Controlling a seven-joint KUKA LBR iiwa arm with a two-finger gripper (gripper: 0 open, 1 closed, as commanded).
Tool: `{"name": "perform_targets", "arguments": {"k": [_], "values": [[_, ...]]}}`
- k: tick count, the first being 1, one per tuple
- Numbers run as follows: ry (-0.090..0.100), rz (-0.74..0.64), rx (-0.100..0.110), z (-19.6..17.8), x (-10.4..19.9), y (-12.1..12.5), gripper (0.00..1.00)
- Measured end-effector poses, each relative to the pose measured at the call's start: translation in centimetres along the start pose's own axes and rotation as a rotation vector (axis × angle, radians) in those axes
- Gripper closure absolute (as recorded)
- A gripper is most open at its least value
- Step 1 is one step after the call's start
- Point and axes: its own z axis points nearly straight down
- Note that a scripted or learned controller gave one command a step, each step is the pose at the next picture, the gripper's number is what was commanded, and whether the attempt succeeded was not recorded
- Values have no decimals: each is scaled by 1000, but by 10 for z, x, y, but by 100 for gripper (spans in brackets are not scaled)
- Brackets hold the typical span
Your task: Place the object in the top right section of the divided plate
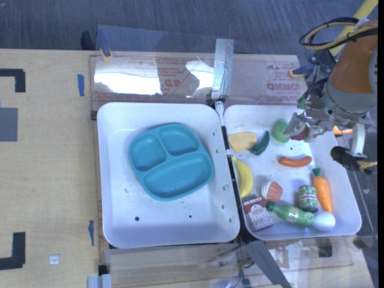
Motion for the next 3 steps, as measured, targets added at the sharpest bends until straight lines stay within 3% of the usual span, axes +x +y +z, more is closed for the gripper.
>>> {"name": "perform_targets", "arguments": {"k": [1, 2, 3], "values": [[2, 128, 8, 49, 25, -65, 100], [2, 127, 7, 69, 43, -103, 100], [6, 46, -1, -7, 180, -157, 100]]}}
